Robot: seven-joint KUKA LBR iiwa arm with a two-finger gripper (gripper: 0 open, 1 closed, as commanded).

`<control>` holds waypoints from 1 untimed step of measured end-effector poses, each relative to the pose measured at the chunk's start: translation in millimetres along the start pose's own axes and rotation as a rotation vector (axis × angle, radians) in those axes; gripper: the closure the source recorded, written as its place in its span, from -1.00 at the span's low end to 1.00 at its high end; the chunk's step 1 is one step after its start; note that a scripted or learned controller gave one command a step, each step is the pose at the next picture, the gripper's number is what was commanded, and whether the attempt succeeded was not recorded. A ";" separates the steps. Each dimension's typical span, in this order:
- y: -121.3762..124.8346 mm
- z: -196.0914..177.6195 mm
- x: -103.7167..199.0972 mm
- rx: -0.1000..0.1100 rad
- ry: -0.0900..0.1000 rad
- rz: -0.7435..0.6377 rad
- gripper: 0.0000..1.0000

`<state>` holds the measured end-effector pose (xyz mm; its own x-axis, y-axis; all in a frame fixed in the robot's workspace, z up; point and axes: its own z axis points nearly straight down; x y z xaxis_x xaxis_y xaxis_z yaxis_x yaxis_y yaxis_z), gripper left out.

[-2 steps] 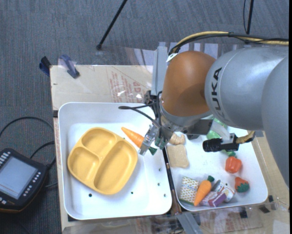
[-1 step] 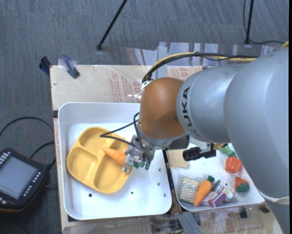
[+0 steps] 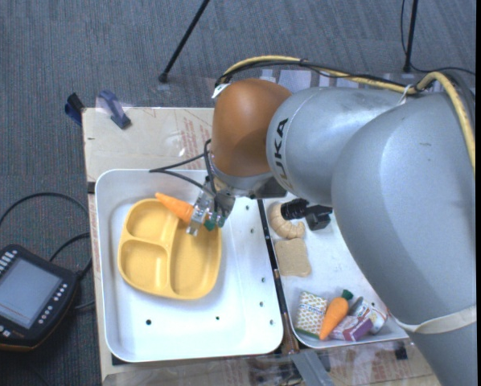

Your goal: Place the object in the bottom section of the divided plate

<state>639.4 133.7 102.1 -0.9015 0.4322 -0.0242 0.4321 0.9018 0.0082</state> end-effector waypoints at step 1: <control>25.3 -32.6 55.6 0.011 0.024 0.231 1.00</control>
<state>599.5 180.7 133.6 -0.7787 0.6274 0.0009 0.6274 0.7787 -0.0004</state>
